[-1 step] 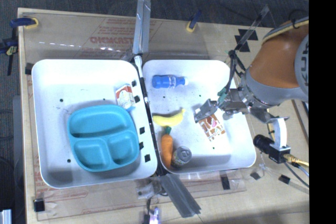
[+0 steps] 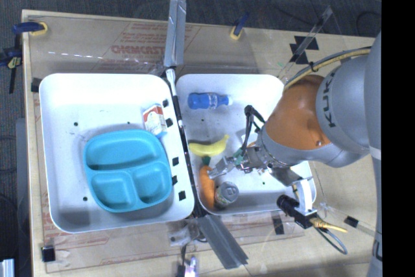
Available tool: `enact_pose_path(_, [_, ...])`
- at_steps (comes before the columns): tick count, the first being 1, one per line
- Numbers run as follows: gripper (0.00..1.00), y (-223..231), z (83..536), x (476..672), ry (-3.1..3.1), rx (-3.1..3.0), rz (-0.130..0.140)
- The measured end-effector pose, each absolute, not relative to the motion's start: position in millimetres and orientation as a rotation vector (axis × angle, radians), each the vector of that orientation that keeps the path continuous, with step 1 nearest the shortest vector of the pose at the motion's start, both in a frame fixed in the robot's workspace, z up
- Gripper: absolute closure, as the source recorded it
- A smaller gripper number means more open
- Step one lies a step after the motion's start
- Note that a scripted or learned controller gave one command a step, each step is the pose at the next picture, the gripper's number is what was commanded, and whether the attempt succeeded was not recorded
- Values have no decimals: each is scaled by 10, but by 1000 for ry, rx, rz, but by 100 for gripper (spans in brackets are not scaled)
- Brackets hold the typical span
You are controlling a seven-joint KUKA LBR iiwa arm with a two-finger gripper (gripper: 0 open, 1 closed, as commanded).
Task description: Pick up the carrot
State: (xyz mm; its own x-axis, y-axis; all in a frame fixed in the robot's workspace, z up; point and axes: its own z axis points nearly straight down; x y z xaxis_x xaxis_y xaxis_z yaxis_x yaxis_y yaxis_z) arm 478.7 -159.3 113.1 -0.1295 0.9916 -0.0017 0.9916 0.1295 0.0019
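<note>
Dark carpet surrounded the wooden bench (image 2: 97, 32), on which two shallow white bins sat side by side. Down in the right bin (image 2: 259, 82), the carrot (image 2: 207, 186) lay against the left wall near the front corner, running roughly front to back. A banana (image 2: 209, 146) rested just behind it, and a small tin can (image 2: 227, 193) sat just beside it on the right, touching or nearly so. A blue bottle (image 2: 207, 100) lay well apart at the back. The left bin (image 2: 58, 113) held a blue sectioned tray (image 2: 127, 169) and a small red-and-white carton (image 2: 153, 118).

The gripper (image 2: 228, 165) hovered above the carrot's rear end and the can, fingers parted with nothing between them.

Crowding looked like the main risk. With the wall on one side and the can on the other, a descending finger could have landed on the can or the bin wall and stalled, or pinched the can instead. A grasp near the carrot's tip might also have let it slip or pivot out.
</note>
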Motion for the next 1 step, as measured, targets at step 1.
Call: enact_pose_path(1, [100, -1600, 1189, 4787, 2368, 2069, -5])
